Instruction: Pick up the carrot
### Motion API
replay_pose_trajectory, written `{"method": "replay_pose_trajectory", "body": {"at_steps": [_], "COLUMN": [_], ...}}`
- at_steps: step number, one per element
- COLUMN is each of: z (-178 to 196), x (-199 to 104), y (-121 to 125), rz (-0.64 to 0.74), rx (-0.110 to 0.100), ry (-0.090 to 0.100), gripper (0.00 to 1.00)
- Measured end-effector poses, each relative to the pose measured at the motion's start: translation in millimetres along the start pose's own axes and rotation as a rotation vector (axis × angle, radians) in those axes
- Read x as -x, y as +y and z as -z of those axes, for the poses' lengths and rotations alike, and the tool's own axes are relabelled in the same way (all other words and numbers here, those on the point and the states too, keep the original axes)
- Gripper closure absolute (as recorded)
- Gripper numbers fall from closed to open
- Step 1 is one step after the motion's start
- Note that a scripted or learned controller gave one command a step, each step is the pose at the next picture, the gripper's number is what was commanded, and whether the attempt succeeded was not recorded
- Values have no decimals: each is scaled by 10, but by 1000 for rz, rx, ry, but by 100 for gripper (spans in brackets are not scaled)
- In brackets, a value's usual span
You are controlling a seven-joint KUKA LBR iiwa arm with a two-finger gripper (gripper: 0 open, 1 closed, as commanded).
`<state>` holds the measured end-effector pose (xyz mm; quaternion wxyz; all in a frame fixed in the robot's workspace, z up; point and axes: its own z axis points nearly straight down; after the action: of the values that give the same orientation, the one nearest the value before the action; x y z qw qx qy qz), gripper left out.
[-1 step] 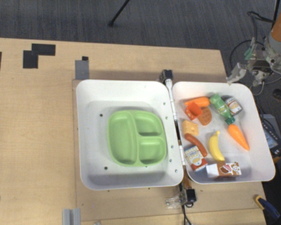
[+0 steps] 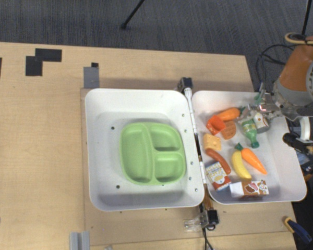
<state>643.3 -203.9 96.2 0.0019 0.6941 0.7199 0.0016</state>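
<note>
The carrot [image 2: 253, 161], orange with a green top, lies in the right bin [image 2: 287, 163] toward its front right, beside a yellow banana [image 2: 240, 165]. My gripper [image 2: 261, 110] hangs over the back right part of the same bin, above a small green bottle [image 2: 249, 130]. It is well behind the carrot and apart from it. The grey arm with its orange band [image 2: 297, 69] reaches in from the right edge.
The right bin also holds an orange-red pepper-like piece [image 2: 223, 119], a cheese block [image 2: 212, 141], a sausage [image 2: 218, 160], a small carton [image 2: 217, 175] and a brown box [image 2: 250, 189]. A green divided plate [image 2: 151, 152] lies in the left bin [image 2: 101, 139].
</note>
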Motion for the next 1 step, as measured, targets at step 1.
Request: {"method": "replay_pose_trajectory", "body": {"at_steps": [1], "z": [-86], "x": [-192], "y": [-793], "rz": [-166], "rx": [1], "ry": [-3], "gripper": [0]}}
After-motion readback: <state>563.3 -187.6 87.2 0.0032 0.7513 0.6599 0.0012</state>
